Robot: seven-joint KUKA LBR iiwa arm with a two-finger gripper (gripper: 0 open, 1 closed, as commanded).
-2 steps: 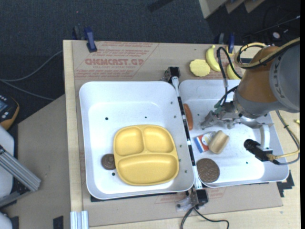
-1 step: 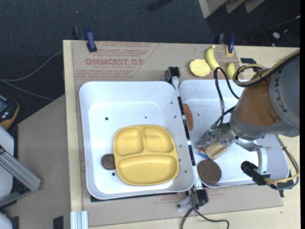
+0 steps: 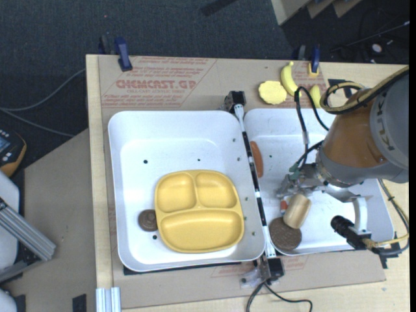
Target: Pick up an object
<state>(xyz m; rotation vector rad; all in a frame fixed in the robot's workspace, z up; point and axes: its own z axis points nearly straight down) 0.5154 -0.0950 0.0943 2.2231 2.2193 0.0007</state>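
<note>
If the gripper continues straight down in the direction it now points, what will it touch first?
Most likely the tan cylinder lying in the right bin, just under the gripper. The brown round disc lies beyond it. Depth is unclear from this slanted view, so the bin floor is also possible.

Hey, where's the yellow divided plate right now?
The yellow divided plate lies in the left bin, toward its near right part, with a small brown disc just at its left edge.
</note>
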